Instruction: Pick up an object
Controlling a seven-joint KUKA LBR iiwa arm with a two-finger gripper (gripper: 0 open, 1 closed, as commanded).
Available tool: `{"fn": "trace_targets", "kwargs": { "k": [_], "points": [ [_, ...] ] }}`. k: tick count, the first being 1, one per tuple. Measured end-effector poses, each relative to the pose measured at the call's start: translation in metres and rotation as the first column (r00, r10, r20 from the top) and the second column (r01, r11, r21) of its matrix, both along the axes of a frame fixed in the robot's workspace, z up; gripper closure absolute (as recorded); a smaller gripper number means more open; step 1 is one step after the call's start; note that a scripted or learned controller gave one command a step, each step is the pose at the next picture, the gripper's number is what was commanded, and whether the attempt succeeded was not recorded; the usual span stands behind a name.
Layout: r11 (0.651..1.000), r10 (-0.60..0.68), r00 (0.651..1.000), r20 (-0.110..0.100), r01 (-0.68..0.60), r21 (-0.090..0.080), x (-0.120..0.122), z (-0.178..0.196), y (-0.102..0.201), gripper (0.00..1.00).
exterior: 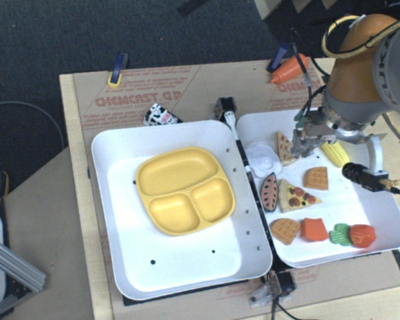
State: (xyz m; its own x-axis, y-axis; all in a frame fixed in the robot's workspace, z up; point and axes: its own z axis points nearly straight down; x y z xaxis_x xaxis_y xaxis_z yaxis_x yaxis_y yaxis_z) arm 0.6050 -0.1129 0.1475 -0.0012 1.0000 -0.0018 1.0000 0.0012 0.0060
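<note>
- The pincer point(304, 141) hangs low over the far half of the right bin point(396, 223), near its left wall; the arm point(360, 70) reaches in from the counter's right edge.
- Whether the pincer is apart or together cannot be told; nothing is seen between its tips.
- The toys lie loose in the right bin, so any could be the pick: a pizza wedge point(284, 145) just beside the pincer, corn point(334, 153) to its right, a waffle point(316, 178) nearer the middle.
- The wedge seems the likeliest target, being closest.
- A yellow tray point(183, 190) fills the left bin's point(125, 254) middle, probably there to receive things.
</note>
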Motion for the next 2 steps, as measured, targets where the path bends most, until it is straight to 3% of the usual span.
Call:
{"fn": "trace_targets", "kwargs": {
  "k": [2],
  "points": [
    [1.000, 0.000, 1.000, 0.001, 0.000, 0.000, 0.000, 0.080, 0.001, 1.00]
  ]
}}
